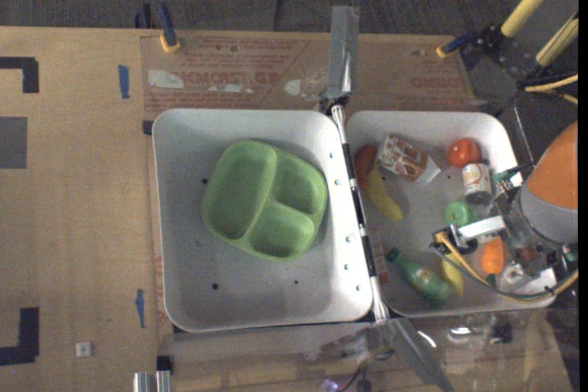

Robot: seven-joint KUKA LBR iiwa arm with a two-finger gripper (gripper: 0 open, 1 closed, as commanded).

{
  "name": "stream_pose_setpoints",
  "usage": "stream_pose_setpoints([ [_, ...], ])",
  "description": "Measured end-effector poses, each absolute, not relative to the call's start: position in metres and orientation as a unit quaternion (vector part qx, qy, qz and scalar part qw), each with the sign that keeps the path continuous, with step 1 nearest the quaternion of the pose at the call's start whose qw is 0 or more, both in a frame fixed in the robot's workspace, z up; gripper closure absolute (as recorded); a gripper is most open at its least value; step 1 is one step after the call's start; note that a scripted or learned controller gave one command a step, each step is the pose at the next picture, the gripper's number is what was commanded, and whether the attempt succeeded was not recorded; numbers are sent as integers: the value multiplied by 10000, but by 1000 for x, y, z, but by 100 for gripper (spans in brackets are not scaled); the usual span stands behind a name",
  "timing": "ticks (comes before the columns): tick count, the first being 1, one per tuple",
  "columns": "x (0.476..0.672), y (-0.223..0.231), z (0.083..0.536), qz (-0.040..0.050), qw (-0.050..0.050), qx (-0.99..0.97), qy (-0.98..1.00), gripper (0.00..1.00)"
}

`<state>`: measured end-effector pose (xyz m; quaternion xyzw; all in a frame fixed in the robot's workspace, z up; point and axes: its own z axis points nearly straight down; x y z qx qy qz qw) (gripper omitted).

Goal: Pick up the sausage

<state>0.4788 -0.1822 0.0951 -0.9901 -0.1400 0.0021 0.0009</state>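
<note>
**Reaching for a sausage that lies across the bin from the tool**

Looking down through the camera view, the sausage (365, 164) lies in the right bin (418, 118), pressed against that bin's left wall near its far left corner. It is a reddish-brown, stubby piece whose long axis runs roughly front to back along the wall, with the upper end of a banana (383, 196) just beside it. The tool (514, 266) hangs over the same bin's near right corner, so the sausage lies away to its left and toward the counter's far edge, well apart, with the whole width of the bin between them. A carton (405, 157), a green ball (457, 213) and a small can (476, 181) sit between the two. Whether the tool is spread or closed I cannot tell; cables and the wrist hide it. An orange piece (493, 257) sits just beside it, though nothing is visibly gripped. The left bin (184, 262) bears a green divided plate (265, 197).

My judgement: the coming move calls for a diagonal traverse to the left wall.
</note>
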Motion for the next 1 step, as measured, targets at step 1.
stream_pose_setpoints([
  [1,558,-178,86,8,-4,-9949,-1006,0],
])
